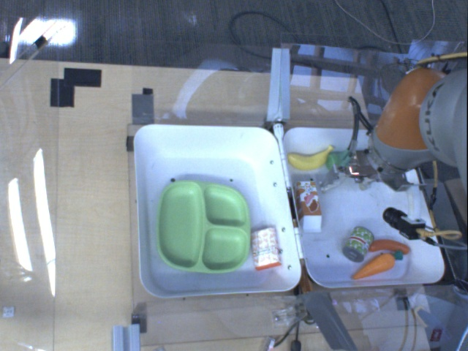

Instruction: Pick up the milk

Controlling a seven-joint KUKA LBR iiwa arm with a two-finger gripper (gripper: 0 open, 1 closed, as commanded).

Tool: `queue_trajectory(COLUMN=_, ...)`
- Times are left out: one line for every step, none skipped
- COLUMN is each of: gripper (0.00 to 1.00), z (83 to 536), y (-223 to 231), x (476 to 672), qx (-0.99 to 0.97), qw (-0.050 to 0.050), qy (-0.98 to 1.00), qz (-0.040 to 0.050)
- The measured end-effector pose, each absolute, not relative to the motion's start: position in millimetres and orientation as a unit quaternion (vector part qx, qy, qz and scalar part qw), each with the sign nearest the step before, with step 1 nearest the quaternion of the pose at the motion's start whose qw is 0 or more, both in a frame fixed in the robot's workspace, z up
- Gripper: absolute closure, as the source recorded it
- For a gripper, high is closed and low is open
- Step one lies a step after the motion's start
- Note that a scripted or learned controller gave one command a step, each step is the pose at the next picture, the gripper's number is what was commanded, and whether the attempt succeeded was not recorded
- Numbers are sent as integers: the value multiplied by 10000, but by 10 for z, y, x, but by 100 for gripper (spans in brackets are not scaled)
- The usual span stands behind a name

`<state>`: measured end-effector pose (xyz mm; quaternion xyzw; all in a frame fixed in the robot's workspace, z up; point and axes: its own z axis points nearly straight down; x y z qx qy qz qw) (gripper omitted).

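Milk point(310, 203): small brown-and-white carton, taken to be the task's thing; lying flat in right bin point(431, 273), close against its left wall
Look-alike: red-and-white carton point(265, 248) in left bin point(146, 196), just beside green plate point(203, 225); could instead be the milk, print too small to read
Neighbours: banana point(310, 159) near, towards the back; can point(357, 243) and carrot point(376, 262) well apart, towards the front
Gripper point(352, 170): at back of right bin, near banana's right end, apart from milk; spread or pressed together, cannot tell, too blurred
Step in hand: approach, nothing held
Advice: move left and towards the front until centred over carton, then descend straight
Grasp: across the narrow width, near the middle of its length
Hazard: wall close on the left, little room on that side; risk of a clipped rim or carton pushed aside
Check: lift only with carton seen pinched
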<state>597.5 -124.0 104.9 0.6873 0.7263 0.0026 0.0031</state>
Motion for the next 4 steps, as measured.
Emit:
queue_trajectory(gripper=0, z=890, y=-1235, x=5161, qx=6900, qw=43, qy=7238, qz=37)
queue_trajectory(gripper=0, z=894, y=-1533, x=4926, qx=6327, qw=67, qy=7743, qz=42)
queue_trajectory(gripper=100, z=1017, y=-1521, x=4962, qx=6320, qw=101, qy=7749, qz=72)
queue_trajectory(gripper=0, z=1017, y=-1521, x=4961, qx=6320, qw=100, qy=7749, qz=71)
